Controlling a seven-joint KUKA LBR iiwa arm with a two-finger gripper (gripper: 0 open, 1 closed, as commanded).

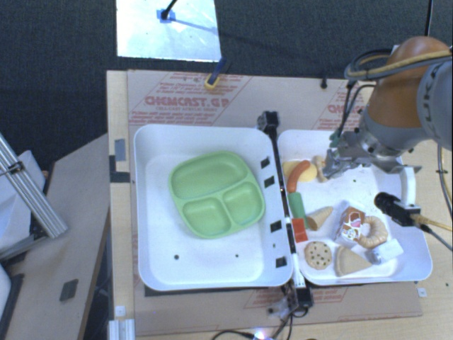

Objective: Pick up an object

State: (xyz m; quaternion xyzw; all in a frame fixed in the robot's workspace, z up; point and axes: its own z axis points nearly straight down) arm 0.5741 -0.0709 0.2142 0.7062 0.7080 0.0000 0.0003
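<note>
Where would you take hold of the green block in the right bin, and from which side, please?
Grip the green block across its short width, near the middle, coming straight down from above. It lies flat with its long axis running along the divider, so the fingers should close across the narrow sides. The divider sits close on its left and the red block just beyond its near end, so space is probably tight.

Both white bins look like smooth, faintly glossy plastic. The green divided tray, at about nine o'clock from the toy food, has a matt plastic sheen. The bench looks like pale, matt wood. A printed brown protective sheet under the bins looks papery. At twelve o'clock, a foil-like square shines dully.
</note>
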